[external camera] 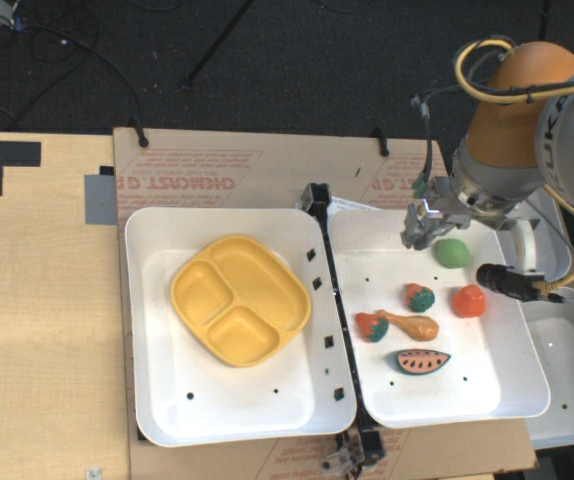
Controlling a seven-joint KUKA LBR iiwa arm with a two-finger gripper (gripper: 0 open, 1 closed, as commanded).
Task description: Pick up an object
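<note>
My gripper [422, 230] hung over the right bin [512, 393], up near its twelve o'clock edge, with my arm [512, 118] coming in from three o'clock. From this slanted view I could not tell how my gripper was set, and nothing showed in its grasp, so I judged the pick not yet made.

The nearest candidate was the green ball [453, 253], lying just beside my gripper at about four o'clock from it. Further toward six o'clock sat a small green-and-red piece [420, 296] and a red tomato [469, 301], then a drumstick [407, 322] touching another green-and-red piece [371, 327], and a watermelon slice [423, 361] nearest the front edge. They were scattered loosely, which left room to come down around any one of them.

The left bin [162, 408] carried a yellow divided plate [239, 298], lying flat near its centre, well apart from my reach. I judged the green ball the likeliest target, though being round it could roll off a poor pinch.
</note>
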